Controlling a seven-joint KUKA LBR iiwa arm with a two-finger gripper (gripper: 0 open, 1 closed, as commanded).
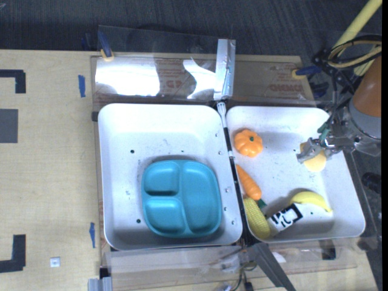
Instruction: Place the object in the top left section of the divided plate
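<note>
A blue divided plate [182,199] lies in the left white bin [121,156], its top left section [161,177] bare. My gripper [310,150] is in the right bin [282,123], near that bin's right wall. It sits right over a small pale yellow object [317,163] and touches or nearly touches its top. The gripper body hides part of that object, and I cannot tell whether the object is gripped.
The right bin also holds an orange pumpkin [248,143], a carrot [249,183], a corn cob [257,218], a banana [310,200] and a black and white tag [285,216]. A ridge between the two bins [229,162] separates gripper and plate.
</note>
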